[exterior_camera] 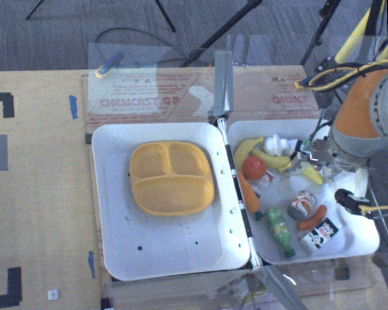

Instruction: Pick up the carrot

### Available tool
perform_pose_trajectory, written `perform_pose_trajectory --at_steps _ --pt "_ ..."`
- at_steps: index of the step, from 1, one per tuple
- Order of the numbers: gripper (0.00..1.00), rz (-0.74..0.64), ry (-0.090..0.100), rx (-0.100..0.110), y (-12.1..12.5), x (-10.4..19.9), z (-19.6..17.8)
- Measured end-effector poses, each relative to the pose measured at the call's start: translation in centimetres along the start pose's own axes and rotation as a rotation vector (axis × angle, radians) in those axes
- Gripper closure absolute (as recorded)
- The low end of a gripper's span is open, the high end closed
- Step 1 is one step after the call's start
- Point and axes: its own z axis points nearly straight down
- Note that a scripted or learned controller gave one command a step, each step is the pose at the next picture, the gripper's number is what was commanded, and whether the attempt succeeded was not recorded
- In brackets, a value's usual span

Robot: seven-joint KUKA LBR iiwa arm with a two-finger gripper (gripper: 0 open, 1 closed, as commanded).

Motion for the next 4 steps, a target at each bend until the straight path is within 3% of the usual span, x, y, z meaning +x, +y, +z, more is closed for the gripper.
perform_pose_trajectory --at_steps 1,2,3,4 --pt "1.0 -0.002 -0.001 -0.005 0.2 0.1 -1.2" --pt "1.0 0.088 -0.001 0.0 -0.8 3.3 -12.7" --pt "1.0 -0.003 0.001 0.004 -7.8 0.8 -12.7" --pt "1.0 0.247 0.0 0.003 -8.3 12.7 -11.7"
